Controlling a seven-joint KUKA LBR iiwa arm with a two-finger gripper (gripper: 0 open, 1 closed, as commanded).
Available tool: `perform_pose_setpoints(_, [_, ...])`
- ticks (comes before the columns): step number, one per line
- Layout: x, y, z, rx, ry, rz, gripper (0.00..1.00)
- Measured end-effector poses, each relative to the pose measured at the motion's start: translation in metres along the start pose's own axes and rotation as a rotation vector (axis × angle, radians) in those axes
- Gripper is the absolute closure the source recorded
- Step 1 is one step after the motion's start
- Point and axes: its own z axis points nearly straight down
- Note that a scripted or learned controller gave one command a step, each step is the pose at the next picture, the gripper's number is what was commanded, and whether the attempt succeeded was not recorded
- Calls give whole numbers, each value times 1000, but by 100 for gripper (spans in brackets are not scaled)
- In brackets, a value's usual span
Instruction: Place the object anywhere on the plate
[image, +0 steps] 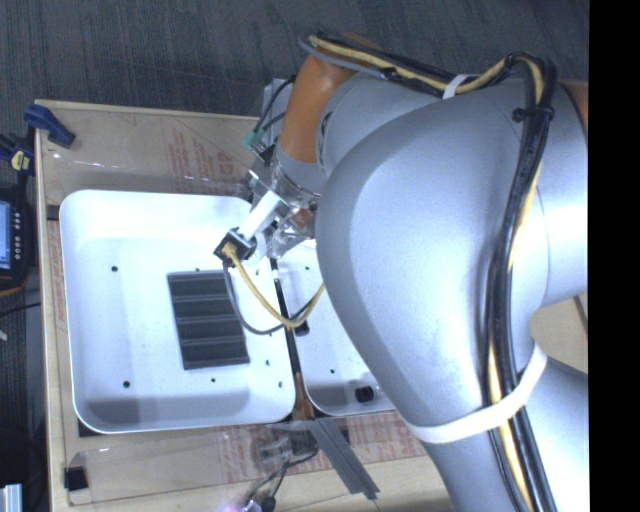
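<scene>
A dark grey ribbed rectangular plate (207, 320) lies flat in the middle of the left bin (100, 250), with nothing on it. My gripper (287, 222) hangs over the strip between the two bins, near their far edge, up and to the right of the plate and clear of it. The big grey arm hides most of the right bin (335, 385). I see no object between the gripper's parts; the wrist and its bracket cover that spot.
A small dark thing (362, 394) shows in the near corner of the right bin, just under the arm. Blue clamps (48, 122) sit at the bench's far left corner. A metal bracket (335, 455) lies in front of the bins.
</scene>
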Motion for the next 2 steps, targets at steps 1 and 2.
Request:
perform_pose_setpoints(1, [-36,-162,25,2,-3,231,100])
perform_pose_setpoints(2, [-32,-99,-16,0,0,141,100])
